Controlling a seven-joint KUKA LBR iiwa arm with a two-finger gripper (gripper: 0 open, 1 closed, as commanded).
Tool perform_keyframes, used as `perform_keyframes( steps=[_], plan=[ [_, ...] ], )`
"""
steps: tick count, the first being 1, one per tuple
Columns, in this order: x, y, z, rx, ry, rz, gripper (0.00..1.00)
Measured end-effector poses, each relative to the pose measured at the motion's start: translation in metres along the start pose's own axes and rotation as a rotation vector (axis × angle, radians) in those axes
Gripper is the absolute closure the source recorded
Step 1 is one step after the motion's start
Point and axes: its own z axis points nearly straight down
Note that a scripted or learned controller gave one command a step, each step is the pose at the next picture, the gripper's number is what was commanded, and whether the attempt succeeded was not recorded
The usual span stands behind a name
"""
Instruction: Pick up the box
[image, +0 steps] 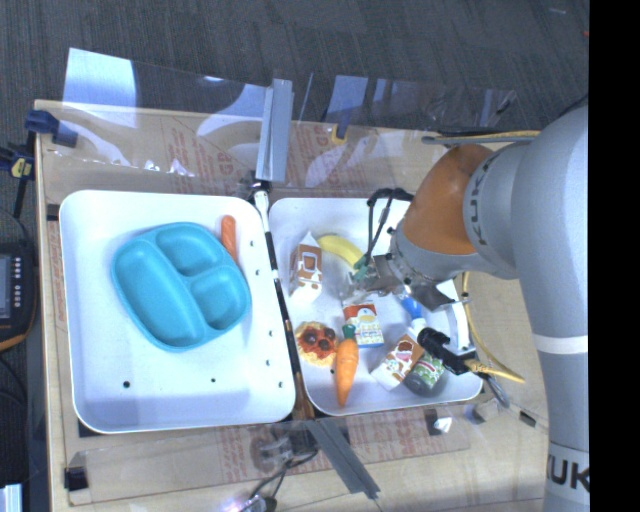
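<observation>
Claw (375, 268): grip state unclear | box (364, 324) just below it, seemingly apart

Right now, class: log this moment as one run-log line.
arm: over right white bin | gripper: above small red-and-white box, grip unclear | left white bin: blue divided plastic tray, orange carrot | box: not lifted

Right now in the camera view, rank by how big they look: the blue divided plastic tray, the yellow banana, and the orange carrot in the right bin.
1. Blue divided plastic tray, clearly largest.
2. Orange carrot and yellow banana look alike; the banana is partly hidden, so no ranking.
</observation>
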Motion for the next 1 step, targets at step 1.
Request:
perform_keyframes(
  steps=[1],
  plan=[
    [0.0001,0.0001,-0.0001,0.0,0.0,0.0,0.0]
  ],
)
